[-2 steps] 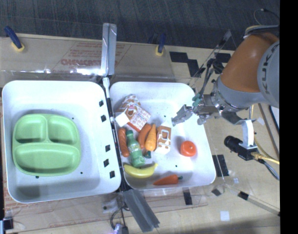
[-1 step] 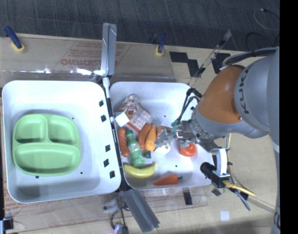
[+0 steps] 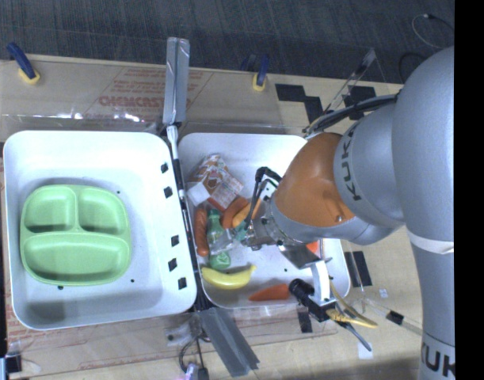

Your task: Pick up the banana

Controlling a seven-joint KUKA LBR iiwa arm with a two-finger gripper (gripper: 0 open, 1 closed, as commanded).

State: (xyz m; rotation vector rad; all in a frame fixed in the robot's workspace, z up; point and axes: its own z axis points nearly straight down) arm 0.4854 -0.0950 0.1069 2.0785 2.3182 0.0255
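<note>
Hand (image 3: 243,236) sits low in the right bin (image 3: 261,145), tucked under the orange wrist band of the arm (image 3: 360,188), above the jumble of toy food in the middle of that bin; whether it is wide, narrow or holding anything I cannot tell, since the wrist covers most of it.

The banana (image 3: 228,276) lies flat near the near wall of the right bin, just nearer than the hand and seemingly apart from it, curved with its ends turned up toward the far side. Just to its right rests a carrot (image 3: 270,293). On the far side of the banana are a green piece (image 3: 218,240), an orange sausage-like piece (image 3: 201,232) and a wrapped packet (image 3: 214,176). The left bin (image 3: 83,153) holds a green divided plate (image 3: 75,234).

As I judge it, the main risk is that the hand comes down over the pile rather than the banana and closes on the green piece or the sausage instead. The banana's place close to the bin wall could also block one side of the hand, and its smooth curve could let it slip out or get pushed against the carrot
</note>
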